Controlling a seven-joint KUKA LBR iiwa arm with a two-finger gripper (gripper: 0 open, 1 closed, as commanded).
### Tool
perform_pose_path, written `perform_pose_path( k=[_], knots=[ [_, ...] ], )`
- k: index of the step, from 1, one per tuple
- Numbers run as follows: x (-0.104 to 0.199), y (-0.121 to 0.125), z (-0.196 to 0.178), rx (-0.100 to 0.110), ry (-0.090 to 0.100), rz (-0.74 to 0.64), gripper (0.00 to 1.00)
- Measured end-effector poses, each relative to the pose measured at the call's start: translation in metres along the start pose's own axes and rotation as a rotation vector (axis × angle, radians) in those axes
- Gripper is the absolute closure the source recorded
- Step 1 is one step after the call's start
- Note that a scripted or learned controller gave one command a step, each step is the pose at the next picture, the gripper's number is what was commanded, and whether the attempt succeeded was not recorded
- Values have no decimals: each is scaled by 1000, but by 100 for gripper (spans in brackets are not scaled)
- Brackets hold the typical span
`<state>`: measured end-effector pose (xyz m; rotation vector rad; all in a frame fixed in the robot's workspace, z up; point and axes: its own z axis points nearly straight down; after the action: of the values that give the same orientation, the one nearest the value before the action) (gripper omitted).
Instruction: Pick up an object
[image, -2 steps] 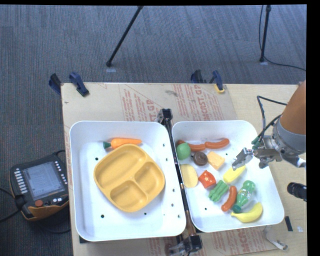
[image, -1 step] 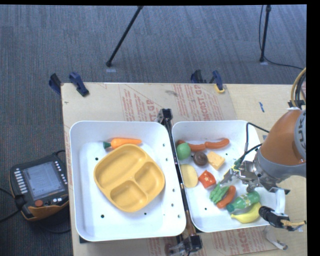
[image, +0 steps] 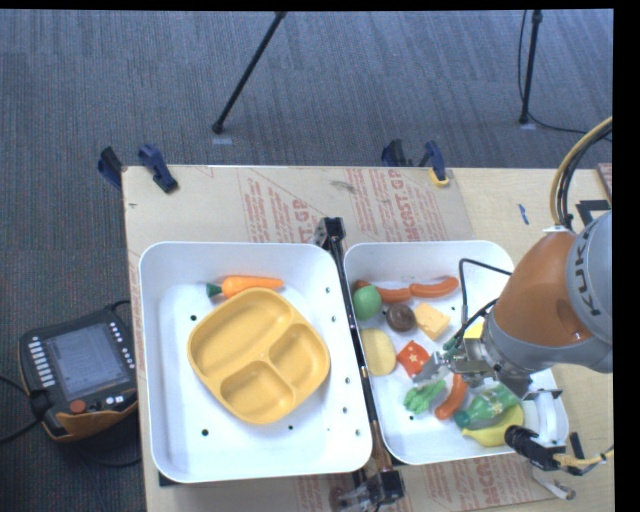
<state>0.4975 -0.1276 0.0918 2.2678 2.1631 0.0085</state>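
The right bin (image: 480, 252) holds several toy foods. A green ball (image: 367, 301) lies by two orange sausages (image: 435, 288) at the back, with a brown round piece (image: 402, 318) and a yellow wedge (image: 432, 321) just in front. A pale yellow potato (image: 378, 351) and a red piece (image: 413, 358) sit mid-bin. My gripper (image: 442, 367) hangs low just right of the red piece, above a green vegetable (image: 425, 397) and a red-orange sausage (image: 451, 396). The wrist hides what lies under it.
The left bin (image: 170, 440) carries a yellow divided plate (image: 258, 353) with a carrot (image: 245, 285) behind it. A green and yellow piece (image: 490, 412) lies near the right bin's front corner. The divider between the bins (image: 350, 330) runs close to the potato. A pendant (image: 78, 370) lies left of the bench.
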Motion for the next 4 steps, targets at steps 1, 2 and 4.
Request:
perform_pose_path(
  k=[1, 2, 4],
  knots=[
    [1, 2, -12, -4, 2, 3, 100],
    [73, -24, -142, 12, 4, -223, 100],
    [105, -23, -338, 8, 2, -229, 100]
  ],
)
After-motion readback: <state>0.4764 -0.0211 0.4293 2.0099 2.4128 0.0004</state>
